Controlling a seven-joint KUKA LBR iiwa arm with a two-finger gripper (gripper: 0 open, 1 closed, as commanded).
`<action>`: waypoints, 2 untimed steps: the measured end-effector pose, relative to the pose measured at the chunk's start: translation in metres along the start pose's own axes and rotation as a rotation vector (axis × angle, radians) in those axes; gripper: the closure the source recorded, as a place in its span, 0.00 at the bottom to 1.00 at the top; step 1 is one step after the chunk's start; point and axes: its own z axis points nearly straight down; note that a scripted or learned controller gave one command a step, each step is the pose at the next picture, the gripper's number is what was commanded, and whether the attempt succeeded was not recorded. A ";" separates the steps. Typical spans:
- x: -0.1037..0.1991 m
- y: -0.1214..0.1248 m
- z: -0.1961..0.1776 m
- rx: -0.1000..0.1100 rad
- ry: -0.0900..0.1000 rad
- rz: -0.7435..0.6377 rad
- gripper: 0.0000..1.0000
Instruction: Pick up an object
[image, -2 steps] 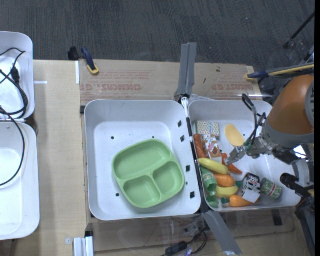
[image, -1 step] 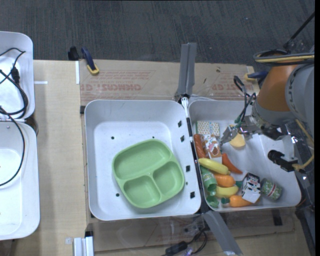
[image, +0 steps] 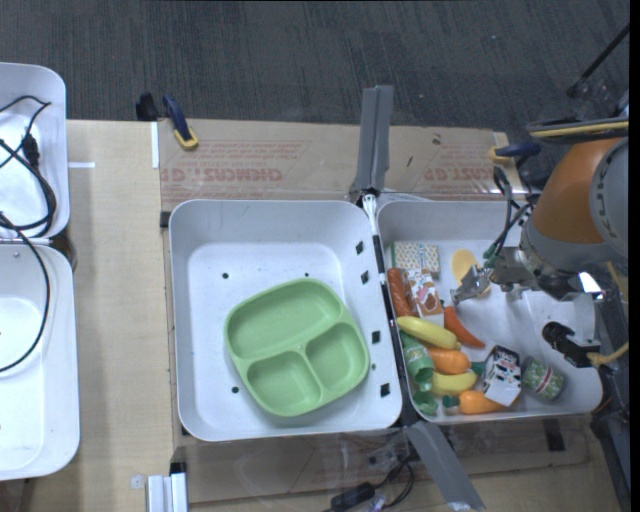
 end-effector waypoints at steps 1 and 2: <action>-0.022 -0.019 0.000 0.000 -0.001 -0.030 0.00; -0.043 0.043 -0.001 -0.003 0.003 -0.006 0.00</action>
